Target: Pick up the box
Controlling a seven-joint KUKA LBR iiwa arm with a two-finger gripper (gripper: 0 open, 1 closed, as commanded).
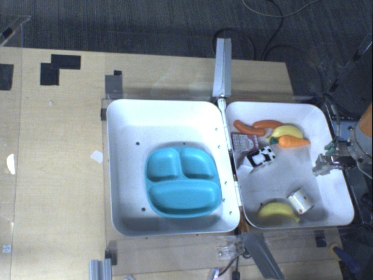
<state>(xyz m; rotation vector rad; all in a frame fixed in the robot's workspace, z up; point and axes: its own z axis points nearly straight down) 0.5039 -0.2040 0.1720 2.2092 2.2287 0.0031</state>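
— Can any text, brand or number be read here?

— None can be made out. A label is seen on the flat packet (240,141) at the left wall of the right bin (326,116), but its print is too small and blurred to be read.

— And the black-and-white box (261,156) beside it?

— Only a pattern is shown; no letters can be told.

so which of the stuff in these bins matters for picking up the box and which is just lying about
For the job:
- box, flat against the right bin's left wall
- gripper, at the right bin's right side

Lying about:
- blue tray in the left bin
- sausage
- carrot
- two bananas
- black-and-white toy
- can
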